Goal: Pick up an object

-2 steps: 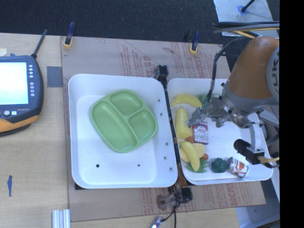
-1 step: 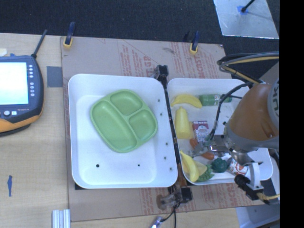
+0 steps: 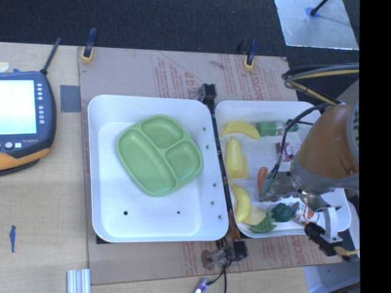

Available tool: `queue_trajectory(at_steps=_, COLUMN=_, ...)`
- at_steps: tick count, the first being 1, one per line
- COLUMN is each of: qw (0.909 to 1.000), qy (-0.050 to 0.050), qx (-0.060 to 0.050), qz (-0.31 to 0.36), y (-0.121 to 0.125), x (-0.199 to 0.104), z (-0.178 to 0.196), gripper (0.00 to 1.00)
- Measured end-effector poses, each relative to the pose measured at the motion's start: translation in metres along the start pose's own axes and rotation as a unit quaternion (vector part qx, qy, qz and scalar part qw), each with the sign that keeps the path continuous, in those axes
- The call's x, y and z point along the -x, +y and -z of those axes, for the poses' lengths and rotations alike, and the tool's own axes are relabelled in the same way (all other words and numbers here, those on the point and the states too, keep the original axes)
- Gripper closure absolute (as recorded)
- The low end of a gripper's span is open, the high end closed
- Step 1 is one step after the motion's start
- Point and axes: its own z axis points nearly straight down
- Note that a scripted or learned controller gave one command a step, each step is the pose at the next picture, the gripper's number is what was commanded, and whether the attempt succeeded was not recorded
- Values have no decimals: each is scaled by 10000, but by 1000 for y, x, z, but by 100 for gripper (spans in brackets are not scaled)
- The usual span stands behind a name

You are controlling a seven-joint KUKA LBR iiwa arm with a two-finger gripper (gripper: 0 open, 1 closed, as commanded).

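Wooden desk (image 3: 36,212), cardboard-topped. Your gripper (image 3: 269,191) is low, approaching; state untellable. Dark green plastic vegetable (image 3: 282,212) lies just below-right: descend, close.

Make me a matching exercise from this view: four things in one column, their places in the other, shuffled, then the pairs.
Things:
1. green tray
2. banana
3. handheld screen
4. orange-banded arm

Places:
A. on the bench, left of both bins
B. over the right bin's right side
C. in the left bin
D. near the right bin's far edge

Pairs: 1-C, 2-D, 3-A, 4-B
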Motion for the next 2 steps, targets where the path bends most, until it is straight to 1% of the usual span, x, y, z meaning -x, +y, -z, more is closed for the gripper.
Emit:
queue_trajectory(at_steps=1, qw=10000, qy=-4, qx=2, qz=-4, y=0, x=0, z=0, gripper=0)
queue_trajectory(at_steps=2, qw=10000, qy=-3, qx=24, qz=-18, y=36, x=-9, z=-9, gripper=0)
